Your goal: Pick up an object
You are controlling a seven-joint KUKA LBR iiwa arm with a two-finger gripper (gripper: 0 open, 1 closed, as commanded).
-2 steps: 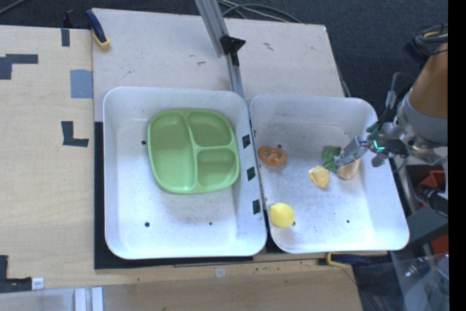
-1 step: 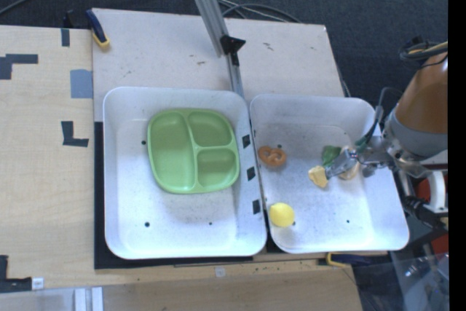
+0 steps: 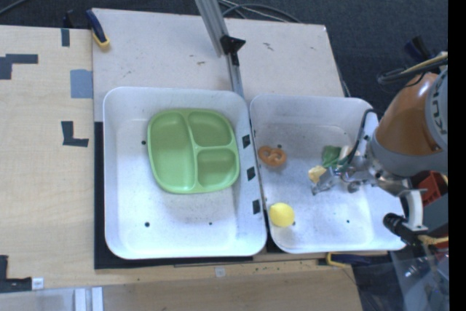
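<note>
Right now the arm [image 3: 411, 120] reaches into the right bin [image 3: 306, 107] from its right edge, with the gripper [image 3: 325, 182] low near the bin's middle-right. Whether it is spread or pinched together: cannot tell, the tip is too small and blurred against the bin floor.

Closest candidates are a small yellowish piece [image 3: 317, 172] touching or just beside the gripper tip and a green item [image 3: 332, 155] just behind it, toward the bin's far edge. Nothing is clearly held. A yellow ball-like object [image 3: 282, 215] sits near the bin's front-left corner, and an orange pretzel-shaped object [image 3: 272, 156] near its left wall. The left bin [image 3: 116, 156] holds a green divided plate [image 3: 194, 150], roughly central.

Step in hand, as I read it: final descent and close on the yellowish piece. To do it well, centre on the piece rather than its edge, go down until nearly at the floor, keep clear of the green item so it is not caught too, then close and lift straight up.

Orientation: the yellowish piece is too small to read a long axis. The green item looks slightly elongated, running roughly from bin front to bin far edge, low confidence.
</note>
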